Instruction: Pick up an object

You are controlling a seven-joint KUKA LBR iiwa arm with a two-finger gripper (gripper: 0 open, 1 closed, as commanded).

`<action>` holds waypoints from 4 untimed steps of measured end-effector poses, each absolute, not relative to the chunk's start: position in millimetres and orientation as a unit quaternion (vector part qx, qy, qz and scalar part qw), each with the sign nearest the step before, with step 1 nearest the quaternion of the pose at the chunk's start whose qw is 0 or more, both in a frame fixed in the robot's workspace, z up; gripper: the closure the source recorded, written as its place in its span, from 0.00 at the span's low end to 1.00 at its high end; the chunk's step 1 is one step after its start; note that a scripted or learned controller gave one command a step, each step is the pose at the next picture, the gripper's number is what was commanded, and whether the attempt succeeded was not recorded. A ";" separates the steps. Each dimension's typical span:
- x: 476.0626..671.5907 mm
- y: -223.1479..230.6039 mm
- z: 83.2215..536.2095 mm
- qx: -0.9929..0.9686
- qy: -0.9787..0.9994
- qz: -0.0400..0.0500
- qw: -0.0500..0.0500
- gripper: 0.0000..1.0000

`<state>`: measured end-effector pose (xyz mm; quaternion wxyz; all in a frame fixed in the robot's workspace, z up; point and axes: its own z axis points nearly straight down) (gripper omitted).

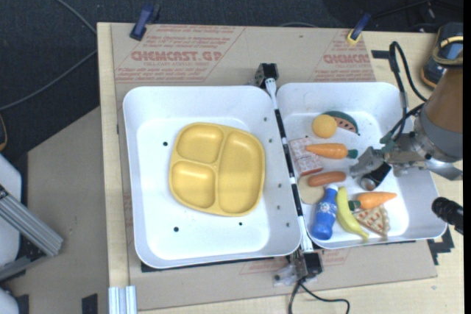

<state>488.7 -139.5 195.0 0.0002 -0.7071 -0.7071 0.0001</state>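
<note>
Toy carrot (327, 151) lies in the right bin (383, 93), mid-bin, long axis running left-right, w/ a sausage (327, 178) just nearer and a second carrot (375, 198) toward the near right. The tool (372, 169) hangs just right of the first carrot's green tip, approx. between the two carrots. Can't tell whether it's released or clenched; nothing seen gripped. Yellow divided plate (218, 168) sits in the left bin (147, 158).

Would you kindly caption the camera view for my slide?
KUKA gripper hovers among toy food in the right bin; a yellow divided plate sits in the left bin.
</note>
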 end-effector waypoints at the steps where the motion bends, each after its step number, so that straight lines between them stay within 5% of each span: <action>1: 480.1 -97.4 86.4 -0.707 -0.707 -0.001 -0.001 0.00; 2: 481.0 -96.7 96.1 -0.707 -0.707 -0.002 -0.002 1.00; 3: 524.2 -21.7 185.1 -0.706 -0.708 -0.001 0.000 1.00; 4: 509.7 -106.9 89.1 -0.708 -0.706 0.001 0.001 1.00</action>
